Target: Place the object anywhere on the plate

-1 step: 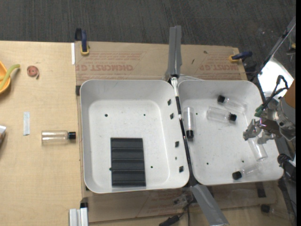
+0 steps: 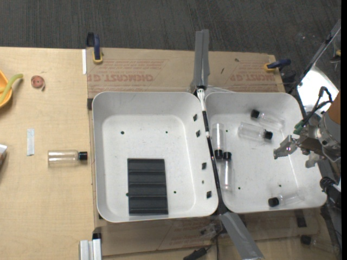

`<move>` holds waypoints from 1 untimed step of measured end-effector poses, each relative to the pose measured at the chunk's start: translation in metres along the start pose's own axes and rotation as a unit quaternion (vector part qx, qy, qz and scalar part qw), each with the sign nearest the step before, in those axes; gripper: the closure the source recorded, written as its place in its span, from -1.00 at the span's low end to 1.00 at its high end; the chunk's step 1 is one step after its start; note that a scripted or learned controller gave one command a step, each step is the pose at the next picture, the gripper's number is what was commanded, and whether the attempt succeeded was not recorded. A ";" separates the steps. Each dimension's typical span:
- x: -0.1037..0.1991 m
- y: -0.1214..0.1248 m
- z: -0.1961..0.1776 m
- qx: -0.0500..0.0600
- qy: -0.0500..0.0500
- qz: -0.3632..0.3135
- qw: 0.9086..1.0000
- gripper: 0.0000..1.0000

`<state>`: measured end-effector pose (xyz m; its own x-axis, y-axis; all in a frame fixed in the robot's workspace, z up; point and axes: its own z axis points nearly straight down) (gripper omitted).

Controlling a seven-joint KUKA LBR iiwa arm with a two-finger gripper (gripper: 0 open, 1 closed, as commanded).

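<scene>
Your arm comes in from the right edge of the camera view, and its hand (image 2: 290, 147) sits low over the right side of the right bin (image 2: 260, 99). You can see a metal fingertip pointing left into the bin, but the view is too small and cluttered there to say how far the fingers are spread; nothing shows between them. The plate (image 2: 146, 186) is the dark, ribbed rectangle lying flat in the front part of the left bin (image 2: 103, 145), and it bears nothing. The objects are clear vials with black caps, all in the right bin: two (image 2: 217, 140) lie lengthwise along the left wall, end to end with their caps meeting, a third vial (image 2: 252, 131) lies across the middle towards the back, a fourth (image 2: 263, 116) sits near the back right, and a fifth (image 2: 284, 200) rests at the front right corner. The hand is nearest the middle vial, yet apart from it. Outside the bins, on the table to the left, another capped vial (image 2: 66, 156) lies on its side, well apart from the plate.
</scene>
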<state>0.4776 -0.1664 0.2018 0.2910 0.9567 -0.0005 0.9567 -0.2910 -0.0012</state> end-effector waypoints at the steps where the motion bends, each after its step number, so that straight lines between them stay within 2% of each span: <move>1: -0.018 0.053 0.008 0.001 -0.001 -0.030 1.000 -1.00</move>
<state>0.5231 -0.1991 0.1935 0.2335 0.9724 -0.0014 0.9723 -0.2335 -0.0036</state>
